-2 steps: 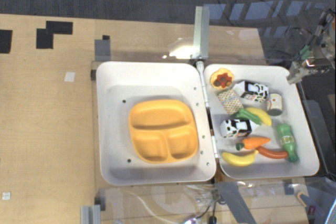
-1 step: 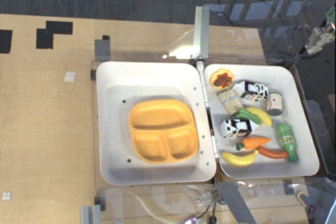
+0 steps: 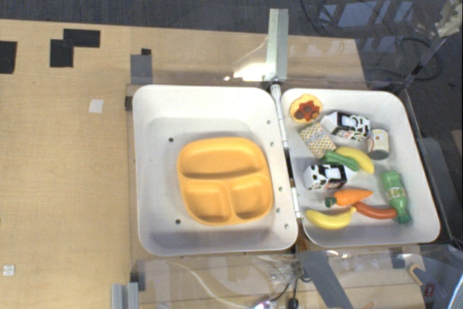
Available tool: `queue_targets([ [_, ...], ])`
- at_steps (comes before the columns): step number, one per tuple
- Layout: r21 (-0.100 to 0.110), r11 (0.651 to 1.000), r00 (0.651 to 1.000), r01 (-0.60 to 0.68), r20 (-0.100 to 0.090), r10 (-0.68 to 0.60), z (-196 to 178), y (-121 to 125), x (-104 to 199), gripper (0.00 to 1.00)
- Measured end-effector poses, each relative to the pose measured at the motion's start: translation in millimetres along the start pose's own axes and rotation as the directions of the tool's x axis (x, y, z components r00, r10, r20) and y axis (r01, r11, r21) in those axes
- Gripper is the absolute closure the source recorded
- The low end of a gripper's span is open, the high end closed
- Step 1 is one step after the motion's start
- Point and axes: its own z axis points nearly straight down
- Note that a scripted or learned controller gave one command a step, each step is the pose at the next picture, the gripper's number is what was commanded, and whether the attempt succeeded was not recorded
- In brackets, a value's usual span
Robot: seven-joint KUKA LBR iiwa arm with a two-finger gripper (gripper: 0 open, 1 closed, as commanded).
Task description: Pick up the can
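Can (image 3: 378, 142): small silvery cylinder lying on its side in the right bin (image 3: 416, 155), toward its far right part.
Nearest neighbour: a black-and-white carton (image 3: 351, 127), touching or just beside the can's left end.
In front of the can: a yellow banana (image 3: 359, 159) and a green vegetable (image 3: 340, 160); a green bottle (image 3: 395, 195) lies near the bin's right wall.
Further left: a patterned packet (image 3: 316, 138), a yellow cup with red contents (image 3: 306, 109), and a second black-and-white carton (image 3: 325, 175).
Near edge: an orange carrot (image 3: 352, 196), a red pepper (image 3: 376, 211), and another banana (image 3: 329, 218).
Left bin (image 3: 155, 155): holds a yellow divided plate (image 3: 224, 181).
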Motion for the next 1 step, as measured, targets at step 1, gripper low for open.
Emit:
queue_targets([
  [1, 0.000, 0.983, 0.983, 0.183, 0.000, -0.183, -0.2, -53.5, 3.8, 1.00],
])
